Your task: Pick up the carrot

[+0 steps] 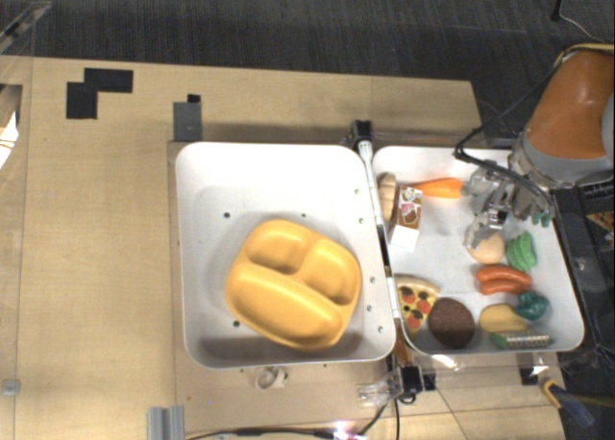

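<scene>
Camera view, one carrot (441,187), two bins (197,236)

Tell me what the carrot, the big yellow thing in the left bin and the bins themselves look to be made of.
Carrot: likely moulded toy plastic, with a smooth, even orange and a slight sheen.
Big yellow thing: probably plastic or soft foam, with rounded lobes and a satin finish showing soft highlights.
Bins: apparently thin formed white plastic, given the rounded corners, matte surface and shallow walls.
</scene>
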### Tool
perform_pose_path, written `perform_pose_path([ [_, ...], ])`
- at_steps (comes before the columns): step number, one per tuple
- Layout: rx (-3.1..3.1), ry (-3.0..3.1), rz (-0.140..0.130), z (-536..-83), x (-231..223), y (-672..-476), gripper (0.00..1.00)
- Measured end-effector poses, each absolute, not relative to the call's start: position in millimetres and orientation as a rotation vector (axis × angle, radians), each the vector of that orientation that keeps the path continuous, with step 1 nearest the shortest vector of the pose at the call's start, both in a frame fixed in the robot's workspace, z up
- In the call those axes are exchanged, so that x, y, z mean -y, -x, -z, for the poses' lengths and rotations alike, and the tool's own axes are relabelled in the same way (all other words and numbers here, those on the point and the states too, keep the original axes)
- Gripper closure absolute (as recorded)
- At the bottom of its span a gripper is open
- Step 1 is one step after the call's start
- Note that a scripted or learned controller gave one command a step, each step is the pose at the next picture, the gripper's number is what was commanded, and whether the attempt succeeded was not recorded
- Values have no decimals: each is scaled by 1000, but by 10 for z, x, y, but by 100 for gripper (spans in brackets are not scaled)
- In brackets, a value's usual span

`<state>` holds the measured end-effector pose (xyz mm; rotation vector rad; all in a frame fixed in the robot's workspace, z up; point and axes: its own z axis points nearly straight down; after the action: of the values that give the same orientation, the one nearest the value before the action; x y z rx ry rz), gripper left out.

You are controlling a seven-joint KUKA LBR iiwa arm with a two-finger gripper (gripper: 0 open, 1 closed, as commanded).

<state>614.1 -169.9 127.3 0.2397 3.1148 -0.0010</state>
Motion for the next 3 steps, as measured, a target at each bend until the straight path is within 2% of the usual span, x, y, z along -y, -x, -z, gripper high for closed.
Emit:
perform_pose_path([
  [1, -3139, 8, 13, -975, 1636, -6439, 0],
  [2, -3102, 13, 18, -1156, 1620, -6532, 100],
  [3, -3117, 254, 5, -901, 1700, -5563, 100],
])
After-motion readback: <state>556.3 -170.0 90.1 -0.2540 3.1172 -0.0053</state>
